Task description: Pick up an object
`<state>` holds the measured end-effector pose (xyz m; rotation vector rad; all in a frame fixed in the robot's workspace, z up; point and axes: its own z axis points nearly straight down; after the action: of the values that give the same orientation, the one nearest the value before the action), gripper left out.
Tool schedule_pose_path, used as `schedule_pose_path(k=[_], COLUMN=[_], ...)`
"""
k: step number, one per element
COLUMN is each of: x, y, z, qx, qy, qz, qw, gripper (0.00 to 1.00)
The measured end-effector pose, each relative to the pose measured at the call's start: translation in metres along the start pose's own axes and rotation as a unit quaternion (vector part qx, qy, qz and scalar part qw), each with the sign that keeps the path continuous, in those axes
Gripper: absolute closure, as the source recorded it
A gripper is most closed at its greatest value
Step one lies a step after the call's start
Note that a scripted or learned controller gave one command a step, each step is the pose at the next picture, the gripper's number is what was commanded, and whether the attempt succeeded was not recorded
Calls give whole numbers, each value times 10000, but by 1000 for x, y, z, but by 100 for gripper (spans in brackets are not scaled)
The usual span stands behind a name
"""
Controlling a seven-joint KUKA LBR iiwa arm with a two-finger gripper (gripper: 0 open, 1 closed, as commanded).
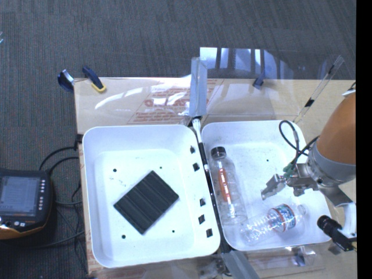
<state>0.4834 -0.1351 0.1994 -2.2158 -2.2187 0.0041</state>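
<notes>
Two clear plastic bottles lie in the right bin [244, 133]. One bottle [225, 185], with a black cap and a red label, runs along the bin's left wall. The other bottle [273, 221], crumpled and with a blue and red label, lies across the near edge. My gripper [273, 188] hangs over the right bin, just above the crumpled bottle and to the right of the capped one. Nothing is visibly held in it. In the left bin [93, 156] a black ridged square pad [146, 201] lies flat.
A clear sheet and a metal bracket [241, 60] stand behind the bins. A black cable [290, 135] loops from the wrist over the right bin's far side. A handheld control pendant [20, 199] sits on the floor at left. Blue and yellow clamps [87, 80] grip the bench's far left corner.
</notes>
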Motion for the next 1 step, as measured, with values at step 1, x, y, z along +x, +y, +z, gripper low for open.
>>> schedule_pose_path(k=[1], x=[8], y=[0], z=[-51], qx=[-14], qy=[-4], qz=[792], qw=[9969], gripper=[0])
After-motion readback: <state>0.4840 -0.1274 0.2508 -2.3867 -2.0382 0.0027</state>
